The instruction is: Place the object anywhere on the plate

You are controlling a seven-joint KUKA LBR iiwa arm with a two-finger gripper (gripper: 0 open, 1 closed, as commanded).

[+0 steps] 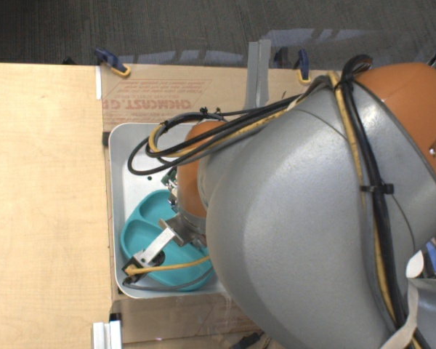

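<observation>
A teal divided plate (pixel 141 227) lies in the near part of the left white bin (pixel 120 167). My arm reaches down over this bin and its grey body covers most of the scene. The orange wrist band (pixel 191 174) hangs just above the plate's right side. What little shows of my gripper (pixel 176 201) sits over the plate's right rim, tucked under the wrist. Any object to be placed is hidden by the arm.
Brown cardboard (pixel 167 93) lies behind the bin, held by blue clamps (pixel 107 58) at the back. A pale wooden surface (pixel 43 195) runs along the left. Black and yellow cables (pixel 160 145) loop over the bin's far half.
</observation>
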